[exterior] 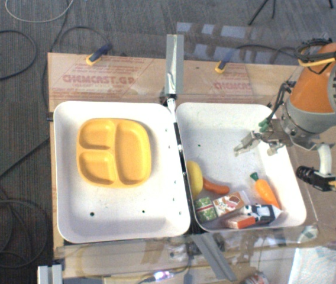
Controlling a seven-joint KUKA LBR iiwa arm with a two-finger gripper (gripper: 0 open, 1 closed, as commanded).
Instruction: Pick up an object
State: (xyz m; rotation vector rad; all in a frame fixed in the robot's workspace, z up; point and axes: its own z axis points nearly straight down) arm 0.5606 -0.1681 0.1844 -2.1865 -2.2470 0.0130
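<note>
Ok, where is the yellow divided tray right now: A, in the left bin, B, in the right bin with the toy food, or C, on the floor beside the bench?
A: the yellow divided tray lies flat in the left bin, while the toy carrot and other items sit in the right bin.

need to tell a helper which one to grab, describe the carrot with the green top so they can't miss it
Start at the right bin, the one without the yellow divided tray. Look along its right wall, below the tool, to the orange carrot. It lies apart from the pile, tapered, with a small green stem, unlike the plain orange piece beside the yellow fruit.
</note>
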